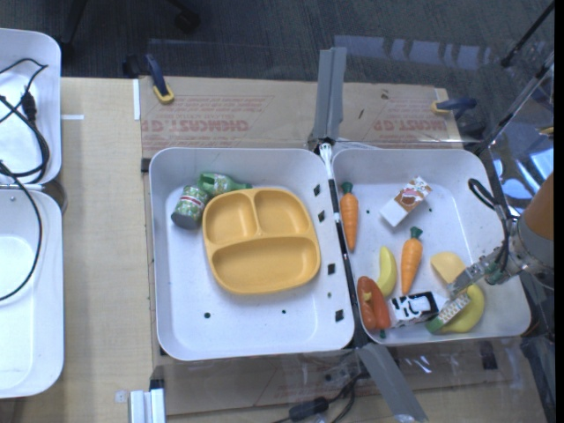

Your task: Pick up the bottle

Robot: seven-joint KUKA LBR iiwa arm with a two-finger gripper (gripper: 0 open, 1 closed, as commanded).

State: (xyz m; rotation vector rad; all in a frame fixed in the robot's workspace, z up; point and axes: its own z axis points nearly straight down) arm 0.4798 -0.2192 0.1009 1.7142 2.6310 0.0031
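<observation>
Claw [464,291] low in the right bin [441,161], at its lower right corner, fingers apart, nothing between them. One finger [470,274] lying over the cheese [446,264], the other [455,307] resting on the lower banana [469,314]. Grey arm [538,236] coming in from the right edge.

Also in the right bin: two carrots [350,218] [411,258], a second banana [387,270], a small carton [405,201], a red item [372,302] beside a black-and-white box [412,307].

In the left bin [176,307]: yellow plate [262,239] with three sections, at the middle. Bottle [188,206] on its side just off the plate's upper left rim, touching a green item [222,183] above it. Well apart from the claw.

Both bins on a wooden counter [97,236] over brown cardboard [238,117]. White tubs [26,236] with black cables at far left. Dark carpet [264,16] behind.
</observation>
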